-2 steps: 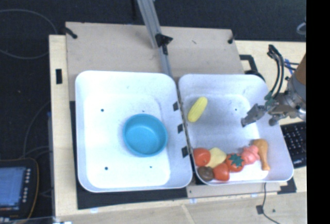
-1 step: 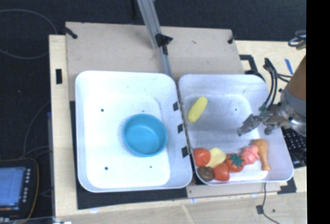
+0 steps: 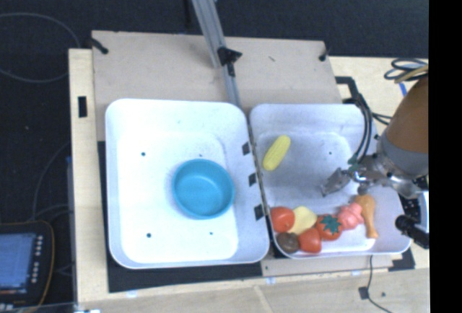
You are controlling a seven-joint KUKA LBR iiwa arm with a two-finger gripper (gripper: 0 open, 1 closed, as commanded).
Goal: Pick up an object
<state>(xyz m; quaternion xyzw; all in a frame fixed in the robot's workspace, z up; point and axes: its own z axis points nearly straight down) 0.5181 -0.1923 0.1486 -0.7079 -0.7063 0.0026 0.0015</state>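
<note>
My gripper hangs over the right part of the right bin, low above its floor. Nothing shows in it. Just below and right of it lie an orange toy and a pink toy. Along the bin's front wall sit a red tomato, a yellow piece, a brown piece, a red piece and a red toy with a green top. A yellow corn cob lies apart at the bin's left side, well left of the gripper.
A blue bowl sits in the middle of the left bin. A grey metal pole slants across the back of the bench. The arm's orange band and cables stand over the right bin's right edge.
</note>
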